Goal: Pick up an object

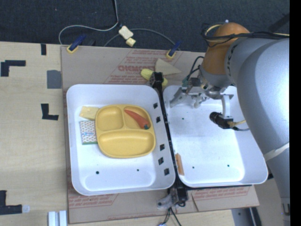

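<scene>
The left bin [117,180] holds a yellow divided plate [124,131] with a red pepper-like piece [138,117] in its upper right compartment. A pale yellow block [88,112] and a blue-white patterned pad [87,131] lie by the plate's left edge. A thin orange stick [179,164] lies in the right bin [211,173] against its left wall. My gripper [188,96] hangs over the right bin's far left corner, apart from all these objects, with nothing seen in it.
The grey arm [263,79] covers the right bin's far right side. A yellow object [147,73] and a black clamp [158,79] sit on the cardboard just behind the divider between the bins. Cables run behind the bench.
</scene>
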### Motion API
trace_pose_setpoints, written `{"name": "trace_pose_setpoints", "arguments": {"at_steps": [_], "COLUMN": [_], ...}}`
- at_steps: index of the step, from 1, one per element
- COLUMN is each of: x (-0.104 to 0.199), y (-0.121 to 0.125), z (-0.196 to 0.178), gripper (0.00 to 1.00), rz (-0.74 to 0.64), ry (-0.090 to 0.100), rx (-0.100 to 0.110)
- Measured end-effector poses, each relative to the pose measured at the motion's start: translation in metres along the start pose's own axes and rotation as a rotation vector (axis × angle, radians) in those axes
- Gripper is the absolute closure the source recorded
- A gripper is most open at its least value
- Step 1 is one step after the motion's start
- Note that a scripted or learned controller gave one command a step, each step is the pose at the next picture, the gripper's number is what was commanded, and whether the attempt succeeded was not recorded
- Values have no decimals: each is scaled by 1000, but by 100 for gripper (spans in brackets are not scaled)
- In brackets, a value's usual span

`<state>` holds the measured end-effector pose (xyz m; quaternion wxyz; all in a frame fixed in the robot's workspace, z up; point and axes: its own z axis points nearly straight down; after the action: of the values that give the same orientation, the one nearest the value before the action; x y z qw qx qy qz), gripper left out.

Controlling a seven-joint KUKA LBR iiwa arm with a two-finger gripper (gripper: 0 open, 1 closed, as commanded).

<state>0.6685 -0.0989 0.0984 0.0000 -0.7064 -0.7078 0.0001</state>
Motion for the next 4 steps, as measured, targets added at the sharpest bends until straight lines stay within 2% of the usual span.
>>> {"name": "trace_pose_setpoints", "arguments": {"at_steps": [1,2,3,4], "x": [44,1,-5,70], "y": [-63,-17,-151,-75], "z": [-91,-54,-61,-87], "gripper": [0,0,0,0], "rz": [-2,2,7,-8], "ry": [2,-2,2,2], "rx": [-2,0,11,-6]}}
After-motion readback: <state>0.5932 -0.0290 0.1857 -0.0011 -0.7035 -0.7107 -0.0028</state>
